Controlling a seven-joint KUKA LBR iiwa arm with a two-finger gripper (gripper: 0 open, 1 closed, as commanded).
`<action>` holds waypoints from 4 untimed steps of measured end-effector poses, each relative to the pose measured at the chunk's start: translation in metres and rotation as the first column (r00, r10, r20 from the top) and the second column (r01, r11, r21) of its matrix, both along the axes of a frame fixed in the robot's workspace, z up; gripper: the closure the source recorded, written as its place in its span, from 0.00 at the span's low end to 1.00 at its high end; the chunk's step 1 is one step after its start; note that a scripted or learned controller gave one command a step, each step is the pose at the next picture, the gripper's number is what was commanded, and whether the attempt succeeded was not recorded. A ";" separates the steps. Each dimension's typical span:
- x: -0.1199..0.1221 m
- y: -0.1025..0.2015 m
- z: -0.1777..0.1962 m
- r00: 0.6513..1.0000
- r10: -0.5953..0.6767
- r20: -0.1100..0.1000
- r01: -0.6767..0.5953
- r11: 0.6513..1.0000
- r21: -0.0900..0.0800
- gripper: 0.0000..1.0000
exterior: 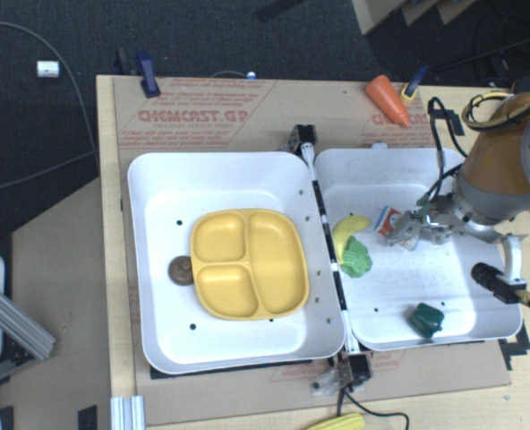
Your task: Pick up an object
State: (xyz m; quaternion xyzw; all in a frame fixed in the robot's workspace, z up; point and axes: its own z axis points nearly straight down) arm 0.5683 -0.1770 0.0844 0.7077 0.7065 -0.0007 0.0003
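Note:
My gripper (407, 230) reaches into the right bin (399, 173) from the right, low over its floor. A small red, white and blue object (386, 219) lies right at its fingertips. Left of that rest a yellow banana-like piece (349, 229) and a light green knobbly object (356, 259), touching each other. A dark green object (427, 319) sits near the bin's front edge.
The left bin (158, 186) holds a yellow three-part plate (247, 264) with a small brown round thing (181, 270) at its left side. An orange carrot-like item (388, 100) lies on the bench behind the bins. Cables hang by the arm (500, 168).

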 end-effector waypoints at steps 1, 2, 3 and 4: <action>-0.085 -0.024 0.003 1.000 0.000 -0.001 0.000 1.000 0.001 0.00; 0.015 0.018 0.090 1.000 0.003 0.003 -0.003 1.000 0.001 0.00; 0.050 0.058 0.025 1.000 0.002 -0.001 -0.002 1.000 0.002 0.00; 0.044 0.022 0.000 1.000 0.001 -0.002 -0.001 1.000 0.001 0.00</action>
